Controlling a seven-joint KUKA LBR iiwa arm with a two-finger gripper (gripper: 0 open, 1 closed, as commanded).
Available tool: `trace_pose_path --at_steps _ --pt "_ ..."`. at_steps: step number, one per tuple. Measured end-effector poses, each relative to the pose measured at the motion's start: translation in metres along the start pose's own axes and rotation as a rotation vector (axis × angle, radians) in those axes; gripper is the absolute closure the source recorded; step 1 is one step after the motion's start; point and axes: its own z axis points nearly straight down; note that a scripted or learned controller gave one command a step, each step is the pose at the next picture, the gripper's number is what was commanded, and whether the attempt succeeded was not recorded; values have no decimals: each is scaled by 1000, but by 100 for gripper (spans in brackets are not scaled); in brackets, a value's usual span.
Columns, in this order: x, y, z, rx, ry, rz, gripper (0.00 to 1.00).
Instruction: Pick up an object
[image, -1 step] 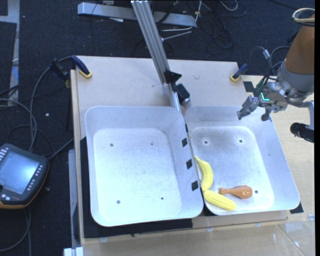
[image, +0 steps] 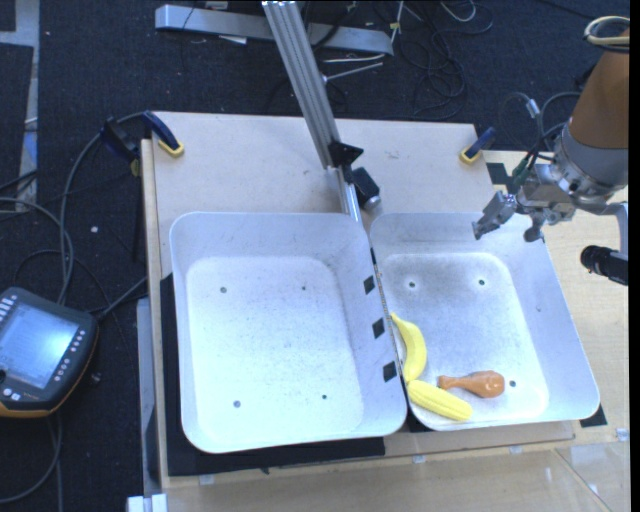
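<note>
Two yellow bananas lie in the right bin (image: 560, 330): one curved banana (image: 411, 346) along the bin's left wall, and a shorter banana (image: 440, 401) near the front left corner. An orange drumstick-shaped toy (image: 474, 383) rests just right of the shorter banana. My gripper (image: 512, 222) hovers above the right bin's far right corner, well away from the objects. Its two fingers stand spread apart with nothing between them.
The left bin (image: 190, 300) sits beside the right one, sharing a raised middle wall. A slanted metal rail (image: 315, 100) reaches in from the top to the bins' joint. Yellow clamps (image: 168, 147) hold the board's far corners. A teach pendant (image: 38, 350) lies at left.
</note>
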Motion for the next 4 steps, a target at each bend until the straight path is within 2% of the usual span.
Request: trace_pose_path --at_steps 3,4 --pt "-2 -16 155 5 1 0 0" --pt "-3 -15 142 0 0 0 100"
